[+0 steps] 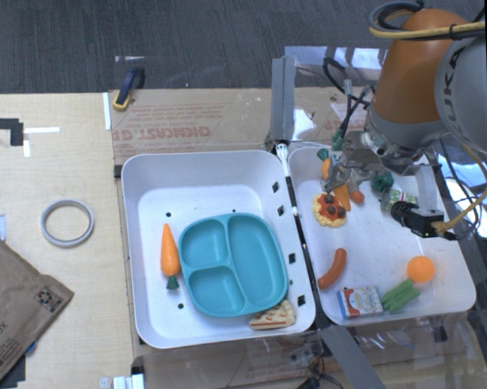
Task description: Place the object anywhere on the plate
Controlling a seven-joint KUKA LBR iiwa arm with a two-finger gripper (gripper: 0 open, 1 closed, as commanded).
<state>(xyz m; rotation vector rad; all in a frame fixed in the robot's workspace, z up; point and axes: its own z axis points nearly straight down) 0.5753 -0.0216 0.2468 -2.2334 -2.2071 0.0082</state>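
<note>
So the arm [431, 68] is down over the right bin [465, 297], with the gripper [337, 180] hanging right above the little pizza [330, 210] at about 11 o'clock in that bin. The cables and wrist block the view, so I can't tell if the jaws are released or clenched, or if anything is between them. My guess is the pizza is the target; it's lying flat on the bin floor, well apart from the plate [230, 263].

The plate is the teal divided one in the middle of the left bin [140, 234], with a carrot [169, 249] just beside it at 9 o'clock and a waffle [273, 316] touching its rim at 5 o'clock.

What could go wrong: the pizza is thin and flat, so the jaws could easily skid over it and close on nothing. There's an orange bit [356, 197] just beside it at 2 o'clock that could get pinched or knocked. The pizza could also drop while crossing the two bin walls between the bins. The sausage [331, 268] at 6 o'clock looks safely apart.
</note>
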